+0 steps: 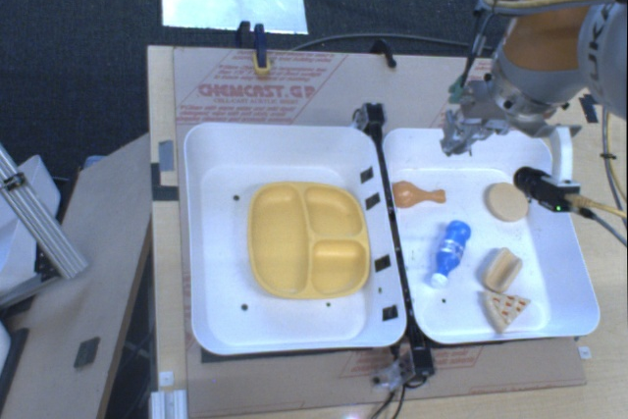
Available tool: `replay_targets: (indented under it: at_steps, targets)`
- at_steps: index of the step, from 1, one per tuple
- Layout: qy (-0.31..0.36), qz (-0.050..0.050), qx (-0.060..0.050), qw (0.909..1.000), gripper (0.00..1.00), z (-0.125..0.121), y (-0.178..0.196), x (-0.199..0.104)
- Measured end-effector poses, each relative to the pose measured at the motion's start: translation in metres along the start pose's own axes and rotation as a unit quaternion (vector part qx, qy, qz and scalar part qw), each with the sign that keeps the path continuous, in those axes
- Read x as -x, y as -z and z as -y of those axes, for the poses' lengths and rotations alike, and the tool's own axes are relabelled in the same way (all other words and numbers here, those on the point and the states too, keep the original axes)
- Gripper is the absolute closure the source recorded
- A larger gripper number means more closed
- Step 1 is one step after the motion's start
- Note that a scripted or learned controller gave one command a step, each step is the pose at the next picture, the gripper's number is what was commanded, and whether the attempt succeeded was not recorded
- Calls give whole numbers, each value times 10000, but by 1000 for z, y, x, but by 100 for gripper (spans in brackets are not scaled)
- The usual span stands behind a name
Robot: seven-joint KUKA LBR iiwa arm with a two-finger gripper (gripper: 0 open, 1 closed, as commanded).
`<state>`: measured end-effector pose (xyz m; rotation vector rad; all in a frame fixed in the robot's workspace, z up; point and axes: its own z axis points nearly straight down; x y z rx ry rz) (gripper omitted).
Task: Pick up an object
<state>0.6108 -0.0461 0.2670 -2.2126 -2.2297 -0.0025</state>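
From my console the two-finger pincer (459, 144) hangs over the far rim of the right-hand shallow white bin (579, 294), nothing between its tips; whether they stand parted or pressed together I cannot tell; so I judge the pick not yet begun, with descent, grasp and lift all left. Nearest the pincer, just below and left of it, lies the small orange drumstick-shaped toy (417, 195); its long axis runs across the bin, bulb toward the divider, thin handle pointing toward the round tan biscuit-like disc (507, 202); the blue plastic bottle (449, 250) lies farther below, slanted.
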Motion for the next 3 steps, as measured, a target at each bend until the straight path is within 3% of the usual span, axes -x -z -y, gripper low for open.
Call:
replay_targets:
  at_steps: [1, 3]
  targets:
    - [6, -3, -11, 10000, 100, 28, -8, -54]
    - [2, -2, -11, 10000, 100, 80, -28, -123]
